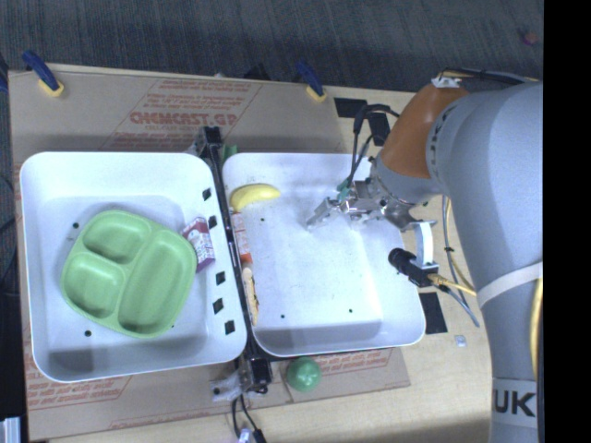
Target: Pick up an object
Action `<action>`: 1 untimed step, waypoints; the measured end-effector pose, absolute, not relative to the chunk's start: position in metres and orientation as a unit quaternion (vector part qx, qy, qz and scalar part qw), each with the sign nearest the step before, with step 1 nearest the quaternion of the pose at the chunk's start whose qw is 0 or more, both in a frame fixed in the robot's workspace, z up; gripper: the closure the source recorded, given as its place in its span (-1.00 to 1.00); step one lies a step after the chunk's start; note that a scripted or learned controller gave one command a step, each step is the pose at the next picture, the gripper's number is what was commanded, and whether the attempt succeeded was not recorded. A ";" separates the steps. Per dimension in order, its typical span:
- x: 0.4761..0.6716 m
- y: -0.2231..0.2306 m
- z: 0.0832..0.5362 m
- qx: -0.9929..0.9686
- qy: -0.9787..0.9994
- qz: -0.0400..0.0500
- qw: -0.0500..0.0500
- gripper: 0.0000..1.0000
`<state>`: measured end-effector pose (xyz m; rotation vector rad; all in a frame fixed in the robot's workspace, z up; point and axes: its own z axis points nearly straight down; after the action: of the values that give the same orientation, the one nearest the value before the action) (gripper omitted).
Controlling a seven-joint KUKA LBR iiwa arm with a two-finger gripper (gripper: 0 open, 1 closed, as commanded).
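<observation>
The grey arm (480,210) came in from the right of the frame, its orange band (411,141) sitting above the wrist, and the claw (323,212) hung low over the upper middle of the right bin (319,335). Its metal fingers (319,216) pointed left toward the bin's floor; whether they were spread or closed could not be told from this angle, and nothing was visible between them.

A yellow banana (254,195) lay in the upper left corner of the right bin, near the claw but apart from it — a strip of bare white floor separated the two. A small printed packet (243,247) stood along that bin's left wall, just below the banana.

In the left bin (46,275) a green divided plate (127,270) rested in the middle, three compartments showing. A dark red wrapper (199,241) sat just beside the plate's upper right edge, close to the divider between the bins.

Both bins sat on brown cardboard (175,109) spread over the worktop (452,377), held by blue clamps (43,74) along the upper edge. A green ball (302,374) lay on the cardboard outside the bins — just below the right bin's lower rim.
</observation>
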<state>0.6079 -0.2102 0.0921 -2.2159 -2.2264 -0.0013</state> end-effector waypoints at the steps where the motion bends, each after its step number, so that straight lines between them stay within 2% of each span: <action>1: 0.557 -0.211 0.136 -0.706 -0.708 0.000 0.001 -1.00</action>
<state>0.5565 -0.2111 0.1362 -2.2165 -2.2240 0.0004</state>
